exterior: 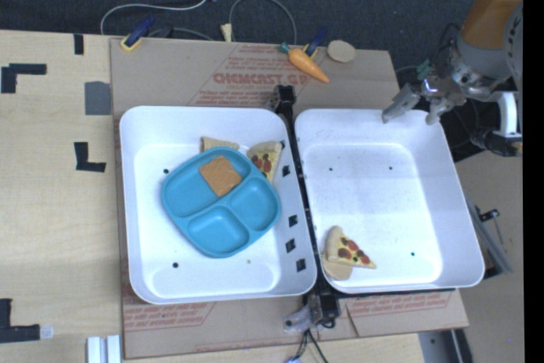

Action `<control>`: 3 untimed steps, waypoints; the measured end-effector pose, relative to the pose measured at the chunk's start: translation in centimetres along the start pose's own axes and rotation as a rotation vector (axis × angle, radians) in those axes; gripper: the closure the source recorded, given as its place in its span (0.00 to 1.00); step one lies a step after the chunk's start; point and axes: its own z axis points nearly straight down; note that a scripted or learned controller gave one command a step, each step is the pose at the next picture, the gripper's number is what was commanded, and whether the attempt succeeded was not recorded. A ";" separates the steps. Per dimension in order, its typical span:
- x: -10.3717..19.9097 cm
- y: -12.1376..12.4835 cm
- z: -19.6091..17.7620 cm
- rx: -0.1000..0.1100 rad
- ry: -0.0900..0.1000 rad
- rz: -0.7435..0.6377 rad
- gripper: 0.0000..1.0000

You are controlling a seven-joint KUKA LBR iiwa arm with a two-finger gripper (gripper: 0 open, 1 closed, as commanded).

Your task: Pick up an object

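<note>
The tool [414, 107] hovers over the right bin's [459, 208] far right corner, fingers spread, pinching nothing. The pizza slice [344, 252] lies at the bin's near left, toward 7 o'clock from the tool, its tip pointing toward 4 o'clock.

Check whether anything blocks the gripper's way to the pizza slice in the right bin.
Nothing visible does. The two-finger gripper hangs over the right white bin's far rim; bare bin floor separates it from the toy pizza slice near the front left corner.
</note>
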 end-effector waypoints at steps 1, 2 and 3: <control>5.2 -14.8 6.3 0.017 0.008 0.003 0.00; 12.1 -11.1 11.9 -0.003 -0.003 -0.004 0.00; 14.8 -2.9 1.1 -0.015 -0.001 -0.006 0.00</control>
